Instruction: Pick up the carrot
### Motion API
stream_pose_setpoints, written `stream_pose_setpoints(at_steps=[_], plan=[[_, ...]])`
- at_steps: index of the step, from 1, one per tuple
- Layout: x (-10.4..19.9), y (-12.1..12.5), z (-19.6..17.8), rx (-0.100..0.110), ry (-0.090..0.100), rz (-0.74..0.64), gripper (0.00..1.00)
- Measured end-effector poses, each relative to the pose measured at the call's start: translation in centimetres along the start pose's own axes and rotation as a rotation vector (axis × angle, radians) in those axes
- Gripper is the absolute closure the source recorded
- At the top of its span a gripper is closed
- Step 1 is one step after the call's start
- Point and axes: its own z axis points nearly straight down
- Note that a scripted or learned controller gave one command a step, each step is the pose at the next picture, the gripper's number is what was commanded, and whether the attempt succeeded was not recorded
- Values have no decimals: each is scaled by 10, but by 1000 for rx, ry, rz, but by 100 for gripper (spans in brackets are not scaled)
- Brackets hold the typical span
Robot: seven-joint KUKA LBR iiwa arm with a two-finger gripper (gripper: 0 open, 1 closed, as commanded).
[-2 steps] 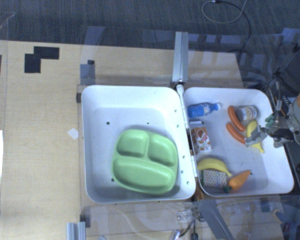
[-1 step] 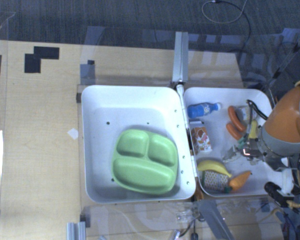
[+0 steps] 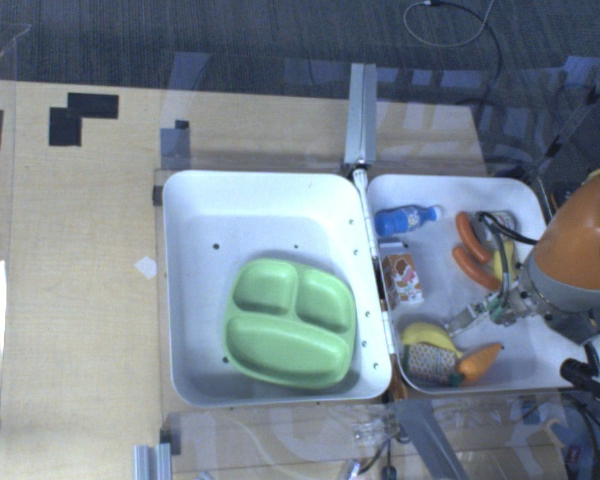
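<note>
In the camera view, the carrot (image 3: 480,360) was seen low in the right bin (image 3: 540,200), close to its near wall, lying on a slant with its thicker end down-left and its thinner end up-right. Its lower end was touching or overlapping a mottled, greyish object (image 3: 432,365), with a banana (image 3: 427,336) just beyond that. The gripper (image 3: 480,315) was seen just above the carrot in the picture, near it but apart, pointing left from the wrist under the orange band of the arm (image 3: 580,243). The carrot therefore lay toward the near wall from the gripper, a short way off, and its long axis was judged to run at an angle across the line of the gripper's reach. Nothing was seen held in the gripper; whether the jaws stood apart or together could not be told, since the metal parts there were small and tangled with cables. How high the gripper stood over the bin floor could not be judged either.

Two reddish sausages (image 3: 470,248) lay behind the gripper, partly crossed by cables. A blue bottle (image 3: 405,219) and a small printed packet (image 3: 404,279) lay by the dividing wall. The left bin (image 3: 195,268) held a green tray (image 3: 290,320). The arm was cut off at the right edge.
</note>
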Motion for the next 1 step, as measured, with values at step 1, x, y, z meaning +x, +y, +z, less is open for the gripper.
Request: stream_pose_setpoints(at_steps=[1], plan=[[29,8,1,3,-1,611,0]])
